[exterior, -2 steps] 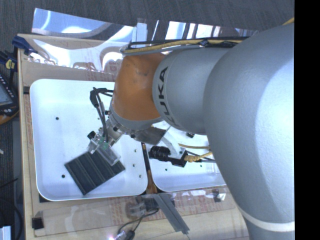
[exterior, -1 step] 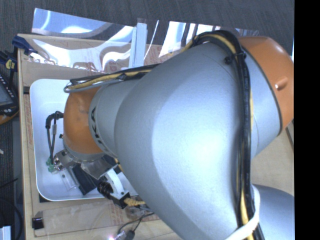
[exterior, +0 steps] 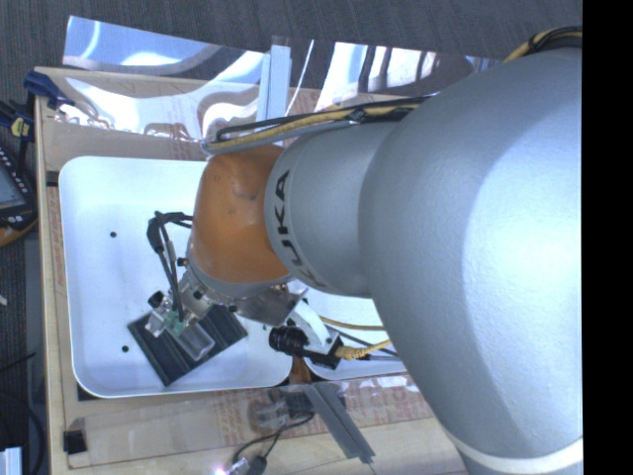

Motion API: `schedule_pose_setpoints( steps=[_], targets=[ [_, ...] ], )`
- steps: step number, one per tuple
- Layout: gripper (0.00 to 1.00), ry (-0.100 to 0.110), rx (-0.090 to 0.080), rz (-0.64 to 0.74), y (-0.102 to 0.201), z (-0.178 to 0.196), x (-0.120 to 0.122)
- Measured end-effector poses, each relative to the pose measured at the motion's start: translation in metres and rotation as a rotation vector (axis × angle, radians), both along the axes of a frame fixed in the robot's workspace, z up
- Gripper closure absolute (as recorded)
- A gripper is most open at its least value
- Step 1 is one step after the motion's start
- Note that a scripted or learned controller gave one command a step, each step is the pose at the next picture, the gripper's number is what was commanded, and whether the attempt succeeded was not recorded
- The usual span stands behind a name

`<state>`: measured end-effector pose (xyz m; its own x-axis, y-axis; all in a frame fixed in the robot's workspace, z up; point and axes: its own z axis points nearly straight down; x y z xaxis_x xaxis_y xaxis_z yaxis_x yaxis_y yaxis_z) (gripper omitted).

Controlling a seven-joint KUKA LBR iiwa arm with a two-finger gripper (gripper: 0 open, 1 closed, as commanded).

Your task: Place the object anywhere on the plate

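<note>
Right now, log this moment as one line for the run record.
arm: reaching into left bin | gripper: low over bin floor | grasp: cannot tell | plate: not identified

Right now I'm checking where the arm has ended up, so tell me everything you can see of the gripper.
The gripper hangs below the orange band of the grey arm, low in the left white bin. It looks like a dark, blocky metal body with pale, clear-looking parts and a small green piece at its tip. A black cable loops beside it from the wrist. It sits tilted, close over the bin floor near the front wall. Whether it touches the floor, I cannot tell.
</note>
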<state>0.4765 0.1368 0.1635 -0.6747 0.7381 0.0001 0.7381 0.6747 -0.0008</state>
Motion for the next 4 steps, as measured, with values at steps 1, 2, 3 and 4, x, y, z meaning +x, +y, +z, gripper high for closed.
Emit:
schedule_pose_setpoints(
  steps=[1, 2, 3, 4],
  targets=[
    [1.0, -0.006, 0.001, -0.318, 0.032, -0.07, 0.001],
    [1.0, 0.002, 0.001, -0.485, -0.025, 0.049, 0.0],
    [1.0, 0.002, 0.001, -0.946, 0.052, -0.071, -0.001],
    [0.0, 0.004, 0.007, -0.942, 0.056, -0.07, -0.001]
  ],
)
